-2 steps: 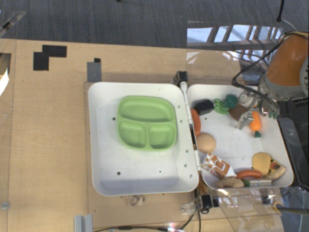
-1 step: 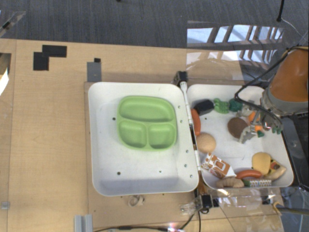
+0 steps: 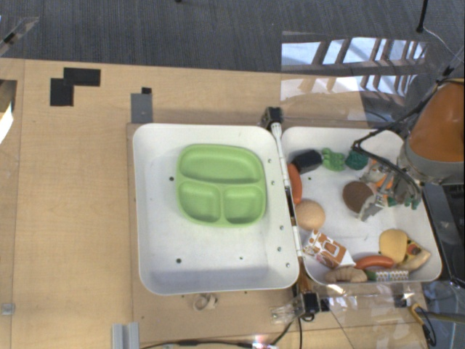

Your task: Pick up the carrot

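Two shallow white bins side by side on the wooden counter [image 3: 73,217]. Left bin [image 3: 156,260] carrying a light-green divided plate [image 3: 220,184] with three compartments, set near its middle. Right bin [image 3: 429,267] crowded with toy food. Carrot [image 3: 294,182] taken to be the slim orange-red piece lying lengthwise against the right bin's left wall, just beside the divider between the bins; smooth, glossy, narrow, rounded at the ends, long axis running away from the camera. Far end almost touching a black block [image 3: 306,160]; near end close to a beige ball [image 3: 310,214]. Beyond the block, a green knobbly toy [image 3: 334,159] and a teal piece [image 3: 356,161] along the far wall. Dark brown round item [image 3: 356,195] near the bin's centre. Toward the near wall: a printed orange-and-white packet [image 3: 325,249], a tan lumpy piece [image 3: 345,275], a second red-orange elongated piece [image 3: 374,262] with a green strip [image 3: 392,275] beside it, and a yellow fruit [image 3: 394,244]. Arm entering from the right, orange band [image 3: 439,126] prominent above the wrist. Gripper [image 3: 383,198] low over the right half of the right bin, just beside the brown round item, well apart from the carrot. Cannot tell whether released or clenched; nothing seen held. Carrot resting untouched on the bin floor.
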Tool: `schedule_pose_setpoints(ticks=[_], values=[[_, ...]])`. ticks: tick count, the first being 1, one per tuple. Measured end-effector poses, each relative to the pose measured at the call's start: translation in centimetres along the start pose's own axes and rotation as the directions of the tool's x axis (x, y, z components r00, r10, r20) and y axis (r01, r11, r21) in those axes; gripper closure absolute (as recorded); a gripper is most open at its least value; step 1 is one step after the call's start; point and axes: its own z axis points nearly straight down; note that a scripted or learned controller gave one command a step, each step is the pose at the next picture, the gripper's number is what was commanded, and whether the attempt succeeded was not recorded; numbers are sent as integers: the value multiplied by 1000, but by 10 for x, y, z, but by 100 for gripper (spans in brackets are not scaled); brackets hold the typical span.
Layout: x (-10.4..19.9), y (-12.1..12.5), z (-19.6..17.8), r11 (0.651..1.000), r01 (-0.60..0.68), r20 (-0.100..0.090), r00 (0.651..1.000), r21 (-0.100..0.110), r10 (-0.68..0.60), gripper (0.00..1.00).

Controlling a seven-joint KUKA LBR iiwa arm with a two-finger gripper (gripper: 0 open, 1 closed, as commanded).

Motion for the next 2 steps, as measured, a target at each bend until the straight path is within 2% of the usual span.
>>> schedule_pose_setpoints(ticks=[1, 2], values=[[-72, 24, 2, 965, 260, -8, 965, 2, -260, 0], [-21, 7, 1, 970, 244, -3, 970, 0, -244, 0]])
